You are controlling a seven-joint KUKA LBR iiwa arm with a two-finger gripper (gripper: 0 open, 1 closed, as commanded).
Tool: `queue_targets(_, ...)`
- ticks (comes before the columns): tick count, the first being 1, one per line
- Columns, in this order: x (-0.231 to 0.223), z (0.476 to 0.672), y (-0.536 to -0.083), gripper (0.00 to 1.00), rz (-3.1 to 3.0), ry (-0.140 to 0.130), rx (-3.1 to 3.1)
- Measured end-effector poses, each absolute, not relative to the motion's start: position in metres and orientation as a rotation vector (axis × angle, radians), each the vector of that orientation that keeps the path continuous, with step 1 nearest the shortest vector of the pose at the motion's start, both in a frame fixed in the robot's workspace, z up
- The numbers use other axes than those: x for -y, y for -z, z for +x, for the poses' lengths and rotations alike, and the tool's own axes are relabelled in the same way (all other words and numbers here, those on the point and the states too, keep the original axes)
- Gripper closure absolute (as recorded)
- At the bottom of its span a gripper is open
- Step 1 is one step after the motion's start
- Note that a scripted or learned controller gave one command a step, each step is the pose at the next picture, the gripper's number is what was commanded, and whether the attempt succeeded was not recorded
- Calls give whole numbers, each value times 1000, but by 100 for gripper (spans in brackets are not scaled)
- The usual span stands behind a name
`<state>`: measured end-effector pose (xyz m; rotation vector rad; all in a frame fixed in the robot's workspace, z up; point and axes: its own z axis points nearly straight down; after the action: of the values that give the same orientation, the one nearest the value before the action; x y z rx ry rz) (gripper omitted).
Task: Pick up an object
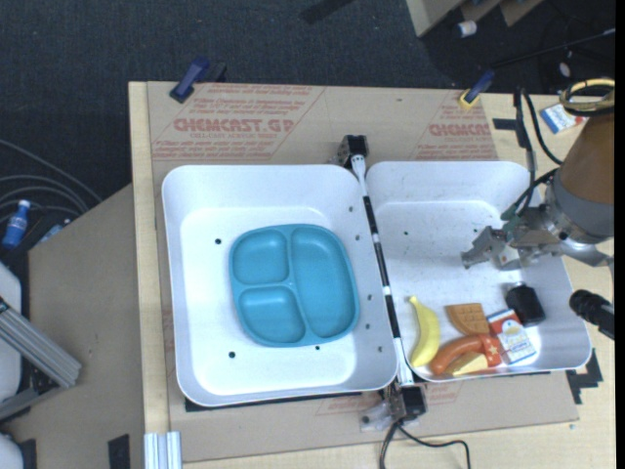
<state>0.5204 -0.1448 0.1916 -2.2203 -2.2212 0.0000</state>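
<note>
- Two white bins (264, 189) were seen, speckled with small dark dots.
- A light blue divided plate (293, 283) was noted.
- A yellow banana (426, 332) was recorded.
- An orange-red carrot-like piece (457, 353) was noted.
- The brown bench board (293, 120) was printed with red lettering.

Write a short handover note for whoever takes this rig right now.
Gripper: over the right white bin, in its upper part, nothing seen between its fingers.
Job's things: yellow banana, orange sausage-shaped toy, tan waffle-like piece, small red and white box and small black block clustered at the near side of that bin.
Left white bin: blue divided plate.
Done: nothing lifted.
Left: descend on one item, grasp, lift.
</note>
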Motion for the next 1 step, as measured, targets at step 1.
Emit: queue_targets(1,179,534,-84,0,-2221,-1,2220)
